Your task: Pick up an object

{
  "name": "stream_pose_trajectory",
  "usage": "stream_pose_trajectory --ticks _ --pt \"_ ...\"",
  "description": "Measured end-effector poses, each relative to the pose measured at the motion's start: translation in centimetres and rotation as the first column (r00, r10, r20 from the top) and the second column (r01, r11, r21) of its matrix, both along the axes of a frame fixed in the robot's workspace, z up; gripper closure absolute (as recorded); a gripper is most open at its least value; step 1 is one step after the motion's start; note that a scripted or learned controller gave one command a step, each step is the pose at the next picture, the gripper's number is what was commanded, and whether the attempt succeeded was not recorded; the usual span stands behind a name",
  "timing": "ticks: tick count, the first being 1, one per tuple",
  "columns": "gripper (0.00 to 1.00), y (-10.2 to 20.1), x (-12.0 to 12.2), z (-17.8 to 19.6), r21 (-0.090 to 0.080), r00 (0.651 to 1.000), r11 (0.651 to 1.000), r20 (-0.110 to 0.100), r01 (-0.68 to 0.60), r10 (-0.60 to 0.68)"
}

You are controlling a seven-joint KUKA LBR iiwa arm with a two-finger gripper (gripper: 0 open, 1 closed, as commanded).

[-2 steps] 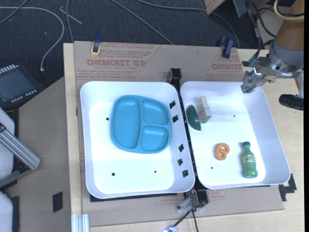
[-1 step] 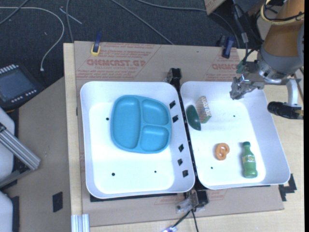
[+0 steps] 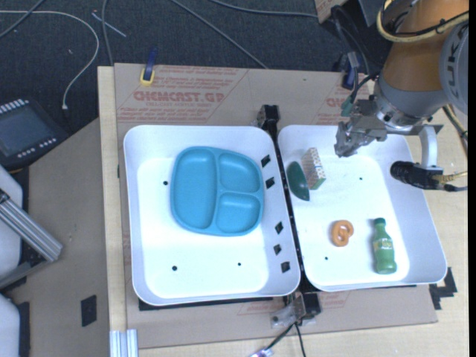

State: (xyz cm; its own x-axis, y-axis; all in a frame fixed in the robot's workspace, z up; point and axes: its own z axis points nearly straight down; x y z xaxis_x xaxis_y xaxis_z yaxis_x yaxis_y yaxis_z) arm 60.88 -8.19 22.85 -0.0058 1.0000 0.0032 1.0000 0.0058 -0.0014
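Hanging over the upper part of the right bin, the pincer points down with nothing visibly between its tips; whether it is released or clenched cannot be told from this slant. The grey arm with its orange band comes in from the right above it.

Just below and left of the pincer, near the right bin's left wall, a dark green object lies touching a small clear ridged piece beside it. Further down the same bin sit an orange pretzel-shaped toy and, just to its right, a green bottle lying with its cap toward the top; these two are near each other but apart. A black fitting on a white bracket reaches in over the bin's right edge.

The left bin holds a blue divided plate, well apart from the pincer. Black clips line the seam between the bins. Loose cables trail on the dark floor beyond the worktop.
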Motion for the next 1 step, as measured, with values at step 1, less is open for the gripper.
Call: stream_pose_trajectory --ticks 1 --pt "1.0 5.22 -1.25 -0.73 0.0 1.0 1.0 -0.002 0.0 0.0"
